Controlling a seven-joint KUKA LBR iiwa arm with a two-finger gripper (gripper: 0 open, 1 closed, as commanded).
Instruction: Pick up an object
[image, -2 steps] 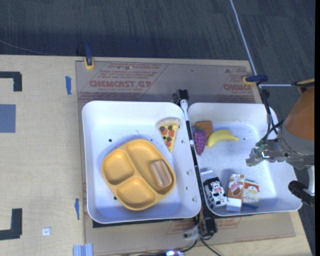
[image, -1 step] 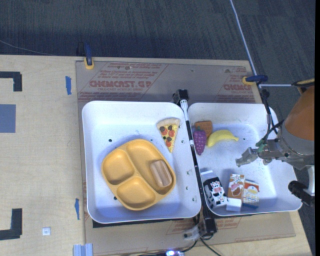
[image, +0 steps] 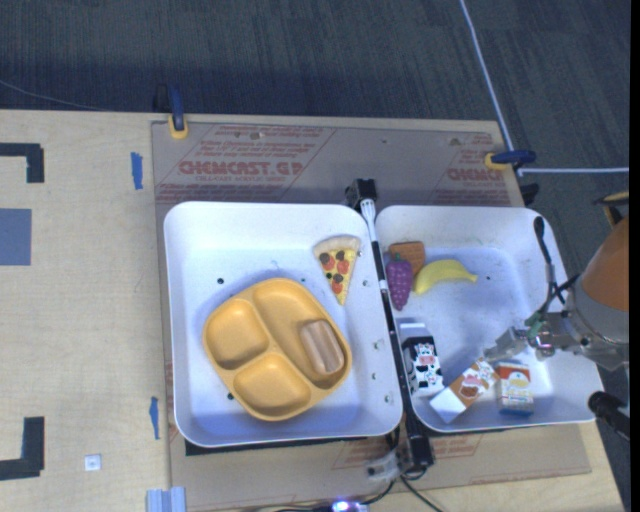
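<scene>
The gripper (image: 507, 345) hangs over the right bin (image: 500, 228), just above two small cartons (image: 495, 385); whether its jaws are apart cannot be told, and the arm (image: 607, 300) is cut off.

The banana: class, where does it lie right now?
The banana lies in the right-hand bin, towards its far end, just right of the purple grapes.

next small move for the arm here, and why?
Probably ease the end effector down and slightly toward the camera onto the small carton in the right bin. It hovers just above and beside that carton, nothing shows between its fingers, and the carton lies close to another small box, so a short, careful descent looks best.
</scene>
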